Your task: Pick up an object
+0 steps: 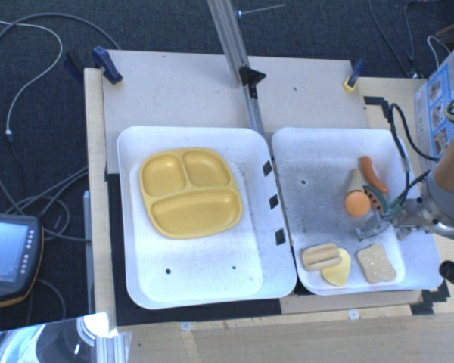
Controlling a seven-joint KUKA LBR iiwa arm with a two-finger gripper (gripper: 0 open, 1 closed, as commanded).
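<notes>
Yellow divided plate (190, 193) sits alone in the left bin (136, 271). Right bin (310, 150) has five toy foods, the orange ball (356, 203) right beside the gripper (372, 229); can't tell its jaws.

A plate (189, 192) sits in the left bin (212, 278). In the right bin (318, 150), a ball (356, 203) lies far, with bread (321, 256) and a cracker (376, 264) near.
</notes>
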